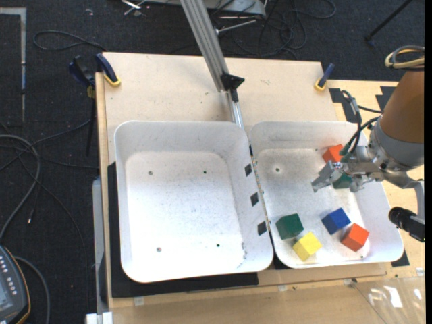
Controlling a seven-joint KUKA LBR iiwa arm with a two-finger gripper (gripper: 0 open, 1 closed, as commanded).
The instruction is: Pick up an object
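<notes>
Two shallow white bins side by side on a pale bench (175,93), seen from above at a slant. Left bin (182,201) speckled with dark flecks. Right bin (290,144) holding five small blocks. Near its front edge: a green block (290,225) with a yellow block (306,246) just beside it toward the front, a blue block (335,221) further right, and an orange-red block (355,237) close against the blue one at the front right. Further back, by the right wall, another orange block (331,154), partly covered by the hand. Grey arm (405,123) with its orange band reaching in from the right, hand (335,176) low over the back right part of the right bin, just in front of that orange block. Cannot tell whether the fingers are apart or together. Nothing visibly clamped between them. A slanted metal pole (206,36) rising behind the bins, clamps at the bench's back corners.
</notes>
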